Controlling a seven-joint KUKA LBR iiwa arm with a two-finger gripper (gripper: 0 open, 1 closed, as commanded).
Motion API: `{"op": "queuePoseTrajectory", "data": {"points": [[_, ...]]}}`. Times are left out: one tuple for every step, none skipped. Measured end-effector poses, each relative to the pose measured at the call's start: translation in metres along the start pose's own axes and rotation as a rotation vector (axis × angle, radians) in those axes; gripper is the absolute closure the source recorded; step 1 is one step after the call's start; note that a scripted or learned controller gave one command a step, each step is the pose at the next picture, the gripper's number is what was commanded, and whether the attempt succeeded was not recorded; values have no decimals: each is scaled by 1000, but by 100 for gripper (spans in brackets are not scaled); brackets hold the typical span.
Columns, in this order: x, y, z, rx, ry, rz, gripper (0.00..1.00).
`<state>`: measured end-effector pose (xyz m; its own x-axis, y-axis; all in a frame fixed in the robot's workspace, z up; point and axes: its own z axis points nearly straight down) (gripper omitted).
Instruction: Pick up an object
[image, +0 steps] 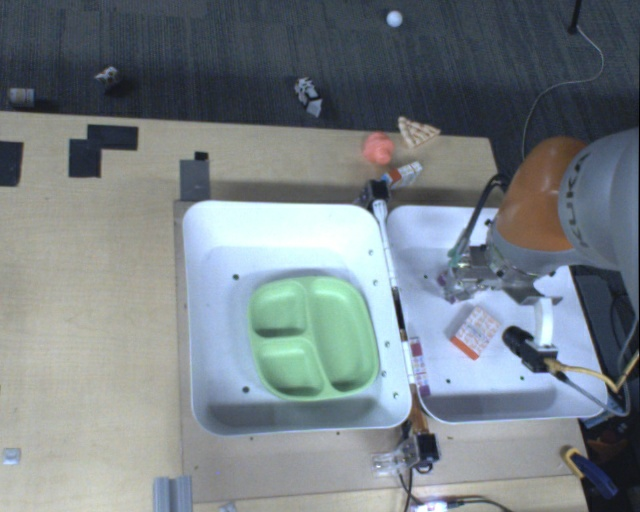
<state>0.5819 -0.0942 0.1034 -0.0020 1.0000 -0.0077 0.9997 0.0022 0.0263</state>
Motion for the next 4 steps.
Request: {"op": "queuePoseTrajectory", "data": {"points": [[0,-1,1,2,0,0,0],[0,1,-11,-4,-1,-2,100],[0,1,-11,-4,-1,-2,0],[1,3,-22,-8,-1,-4,100]]}}
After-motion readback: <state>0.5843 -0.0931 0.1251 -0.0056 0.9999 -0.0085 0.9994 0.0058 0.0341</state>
